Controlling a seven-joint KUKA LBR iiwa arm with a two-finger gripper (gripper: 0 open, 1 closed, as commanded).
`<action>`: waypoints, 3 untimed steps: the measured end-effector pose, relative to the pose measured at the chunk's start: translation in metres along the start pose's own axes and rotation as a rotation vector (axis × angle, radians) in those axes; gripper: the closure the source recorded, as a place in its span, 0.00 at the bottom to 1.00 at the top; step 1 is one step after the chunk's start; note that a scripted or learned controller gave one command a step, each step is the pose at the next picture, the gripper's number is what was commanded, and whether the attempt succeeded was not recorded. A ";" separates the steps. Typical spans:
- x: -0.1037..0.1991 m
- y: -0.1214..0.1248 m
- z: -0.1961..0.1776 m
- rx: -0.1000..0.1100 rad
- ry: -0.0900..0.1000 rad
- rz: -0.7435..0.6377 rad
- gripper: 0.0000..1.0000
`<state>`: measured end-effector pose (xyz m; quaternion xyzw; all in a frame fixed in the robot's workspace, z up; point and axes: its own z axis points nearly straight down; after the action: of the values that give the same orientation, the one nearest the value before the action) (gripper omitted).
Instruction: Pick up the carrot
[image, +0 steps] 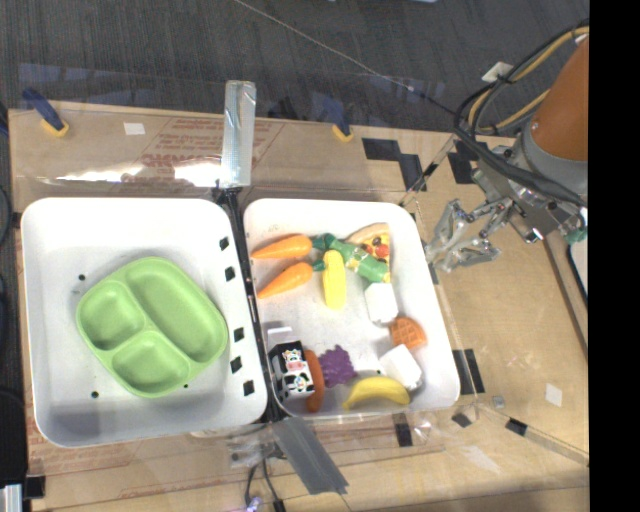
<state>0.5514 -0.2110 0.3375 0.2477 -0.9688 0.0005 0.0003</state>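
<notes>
Beside the right bin (436, 300), outside its far right wall, the gripper (462, 240) hangs over the bench with its fingers spread apart and nothing between them. Two carrots lie untouched at the bin's upper left: one carrot (281, 246) just above the other carrot (285, 278), next to a corn cob (334, 280). Judging by this, the pick has not begun; reaching, closing and lifting all remain
</notes>
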 end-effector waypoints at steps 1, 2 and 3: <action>-0.007 -0.001 0.000 0.004 -0.005 -0.159 1.00; -0.031 -0.014 -0.036 0.006 -0.005 -0.388 1.00; -0.060 -0.032 -0.008 0.003 -0.005 -0.535 1.00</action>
<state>0.6199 -0.2103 0.3450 0.4950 -0.8689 0.0012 -0.0020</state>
